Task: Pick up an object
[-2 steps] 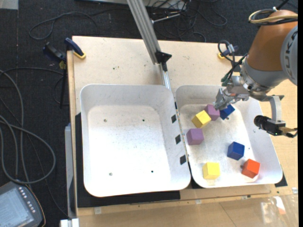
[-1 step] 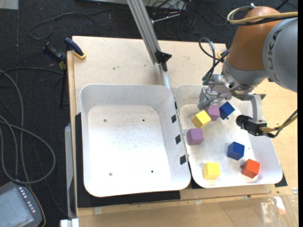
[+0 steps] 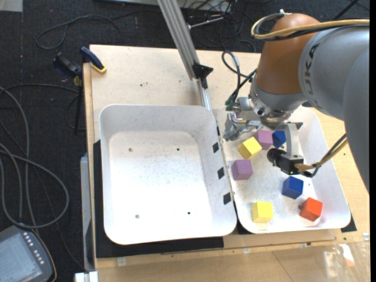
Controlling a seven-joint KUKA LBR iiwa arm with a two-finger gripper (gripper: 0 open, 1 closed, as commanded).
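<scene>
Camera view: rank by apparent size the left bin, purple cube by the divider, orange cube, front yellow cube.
1. Left bin, far the largest.
2. Purple cube, front yellow cube and orange cube: these look about alike, and the slanted view makes any small difference unsure, so no ranking among them.

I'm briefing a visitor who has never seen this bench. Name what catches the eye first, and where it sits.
The big grey arm with its orange band reaches in from the right over the right bin. Beneath it lie bright cubes: a yellow cube, a purple cube, a blue cube and an orange cube.
</scene>
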